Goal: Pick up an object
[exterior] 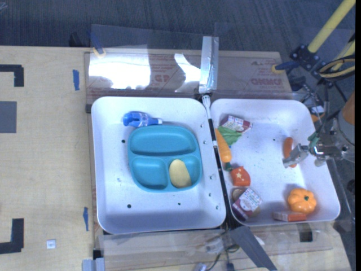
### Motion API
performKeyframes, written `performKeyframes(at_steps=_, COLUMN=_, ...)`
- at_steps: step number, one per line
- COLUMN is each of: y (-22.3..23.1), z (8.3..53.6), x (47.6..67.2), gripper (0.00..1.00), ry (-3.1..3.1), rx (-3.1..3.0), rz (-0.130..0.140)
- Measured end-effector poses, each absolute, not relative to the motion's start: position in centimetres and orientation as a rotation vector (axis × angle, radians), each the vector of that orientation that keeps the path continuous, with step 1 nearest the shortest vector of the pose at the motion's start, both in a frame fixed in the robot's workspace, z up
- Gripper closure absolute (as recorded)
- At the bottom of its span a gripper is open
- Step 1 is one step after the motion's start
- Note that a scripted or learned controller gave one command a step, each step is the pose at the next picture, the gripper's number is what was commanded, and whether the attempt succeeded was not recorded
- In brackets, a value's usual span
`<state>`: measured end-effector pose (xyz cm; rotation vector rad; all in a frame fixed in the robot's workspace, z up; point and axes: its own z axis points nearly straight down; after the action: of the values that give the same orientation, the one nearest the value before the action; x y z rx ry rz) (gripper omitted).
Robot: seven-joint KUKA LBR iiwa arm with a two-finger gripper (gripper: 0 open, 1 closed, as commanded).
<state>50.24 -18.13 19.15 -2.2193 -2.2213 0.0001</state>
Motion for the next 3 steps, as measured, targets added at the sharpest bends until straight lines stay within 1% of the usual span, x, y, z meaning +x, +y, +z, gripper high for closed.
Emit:
performKeyframes(at_steps=1, y=-20.7, z=9.6, x=59.0, gripper=0.0, ry=-2.387, rx=-2.048, rz=-0.011)
performKeyframes(at_steps=2, y=-20.7, z=10.5, x=59.0, gripper=1.0, ry=-2.389, rx=-2.049, rz=-0.009)
performKeyframes(at_steps=3, y=-16.9, z=20.9, x=62.3, gripper=1.0, ry=-2.252, rx=-2.204, rz=-0.011)
